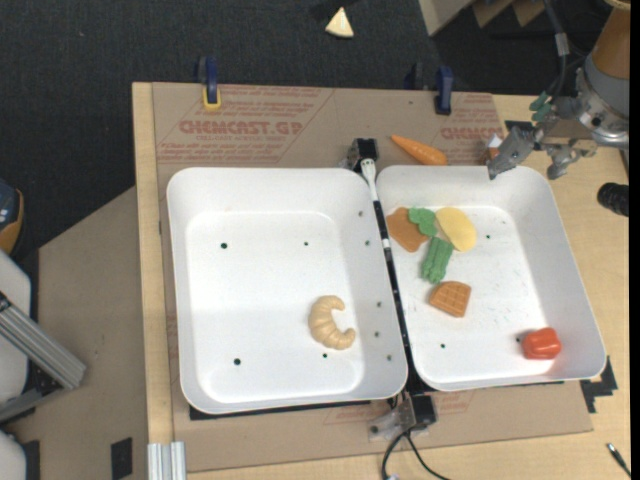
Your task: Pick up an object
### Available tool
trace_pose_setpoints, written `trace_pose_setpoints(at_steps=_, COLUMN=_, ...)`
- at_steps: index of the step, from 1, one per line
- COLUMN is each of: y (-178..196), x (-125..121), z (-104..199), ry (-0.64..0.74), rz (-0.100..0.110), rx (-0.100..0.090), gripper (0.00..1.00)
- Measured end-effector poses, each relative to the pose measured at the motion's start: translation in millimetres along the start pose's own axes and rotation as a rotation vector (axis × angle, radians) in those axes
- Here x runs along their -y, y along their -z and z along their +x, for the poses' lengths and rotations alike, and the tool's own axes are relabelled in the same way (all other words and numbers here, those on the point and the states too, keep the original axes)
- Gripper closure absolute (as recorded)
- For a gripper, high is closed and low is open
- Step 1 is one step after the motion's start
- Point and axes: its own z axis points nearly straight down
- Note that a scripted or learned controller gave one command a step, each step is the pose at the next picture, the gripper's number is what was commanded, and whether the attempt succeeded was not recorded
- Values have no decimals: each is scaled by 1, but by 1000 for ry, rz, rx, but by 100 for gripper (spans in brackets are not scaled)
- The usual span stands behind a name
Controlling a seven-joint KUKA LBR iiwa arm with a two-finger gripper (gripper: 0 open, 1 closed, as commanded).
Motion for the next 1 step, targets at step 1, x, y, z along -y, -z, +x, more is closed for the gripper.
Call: trace_pose_setpoints(at_steps=1, y=-134, x=39, z=24, ry=-1, rz=14, rx=-4, gripper=0)
